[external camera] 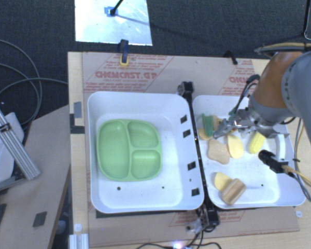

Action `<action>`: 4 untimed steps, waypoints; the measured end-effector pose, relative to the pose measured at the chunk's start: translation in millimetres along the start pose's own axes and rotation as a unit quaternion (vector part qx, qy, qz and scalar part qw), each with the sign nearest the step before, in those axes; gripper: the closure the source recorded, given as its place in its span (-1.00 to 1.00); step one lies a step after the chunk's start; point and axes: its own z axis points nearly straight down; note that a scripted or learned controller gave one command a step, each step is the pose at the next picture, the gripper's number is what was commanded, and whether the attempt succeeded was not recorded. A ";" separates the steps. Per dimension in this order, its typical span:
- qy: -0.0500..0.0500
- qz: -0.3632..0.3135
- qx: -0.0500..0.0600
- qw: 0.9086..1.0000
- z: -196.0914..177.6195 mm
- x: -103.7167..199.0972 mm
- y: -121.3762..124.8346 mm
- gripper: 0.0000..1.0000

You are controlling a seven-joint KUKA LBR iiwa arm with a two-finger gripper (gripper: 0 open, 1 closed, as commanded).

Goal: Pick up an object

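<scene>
Your gripper [224, 129] hovers low in the right bin [287, 193]; its grip you cannot tell. Green piece [207, 124] just beside it, tan pieces [218, 151] below. Green tray [128, 149] fills the left bin [140, 101].

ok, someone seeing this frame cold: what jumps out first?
Probably the green divided tray, lying alone in the left bin. Next, the grey arm with its orange band reaching in from the right, its gripper low over the right bin, among a cluster of yellow and tan food-like pieces and a green one.
</scene>
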 end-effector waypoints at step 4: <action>-0.002 -0.002 -0.001 1.000 20.2 -52.4 77.9 -1.00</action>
